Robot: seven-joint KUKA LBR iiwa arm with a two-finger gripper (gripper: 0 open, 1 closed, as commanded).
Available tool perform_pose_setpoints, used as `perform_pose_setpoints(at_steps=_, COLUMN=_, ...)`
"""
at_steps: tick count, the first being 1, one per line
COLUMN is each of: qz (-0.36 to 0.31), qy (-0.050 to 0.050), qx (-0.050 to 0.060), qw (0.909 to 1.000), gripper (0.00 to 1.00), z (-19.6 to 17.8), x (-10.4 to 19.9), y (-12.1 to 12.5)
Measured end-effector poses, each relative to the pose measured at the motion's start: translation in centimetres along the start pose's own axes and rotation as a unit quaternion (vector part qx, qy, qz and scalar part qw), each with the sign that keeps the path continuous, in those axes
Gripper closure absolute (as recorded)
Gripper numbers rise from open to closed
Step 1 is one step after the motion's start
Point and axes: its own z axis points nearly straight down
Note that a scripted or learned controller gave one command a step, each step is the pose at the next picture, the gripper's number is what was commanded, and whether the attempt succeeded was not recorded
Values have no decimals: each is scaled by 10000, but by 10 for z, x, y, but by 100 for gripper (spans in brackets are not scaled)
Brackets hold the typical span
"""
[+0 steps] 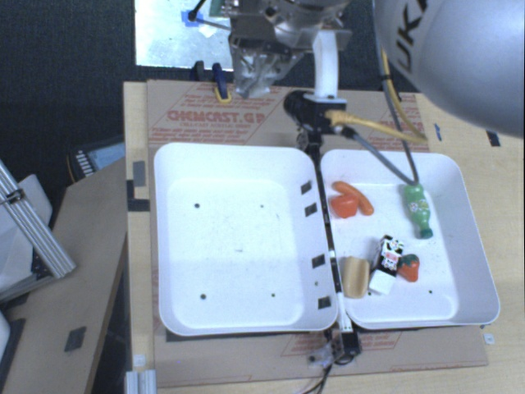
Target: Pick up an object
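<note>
The pincer (253,76) hangs above the far rim of the left bin (176,245); its state cannot be told. Well below-right lie a carrot (354,195) and green bottle (417,210).

White bins (221,158); orange carrot (354,195); green bottle (417,209); black-and-white cow-patterned box (391,253).

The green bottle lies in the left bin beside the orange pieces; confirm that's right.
Wrong on the bin. The camera view shows the green bottle in the right bin, with the orange pieces lying to its left in that same bin.
</note>
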Motion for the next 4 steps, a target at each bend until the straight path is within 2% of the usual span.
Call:
perform_pose_setpoints(at_steps=1, qz=3, qy=-7, qx=19, qw=10000, gripper=0, z=2, x=-1, y=-1)
perform_pose_setpoints(at_steps=2, qz=-16, qy=-1, qx=5, qw=10000, gripper=100, z=-10, x=0, y=0)
perform_pose_setpoints(at_steps=3, qz=-22, qy=-2, qx=10, qw=10000, gripper=0, z=-9, x=0, y=0)
perform_pose_setpoints(at_steps=4, qz=-42, qy=3, qx=-3, qw=10000, gripper=100, z=-21, x=0, y=0)
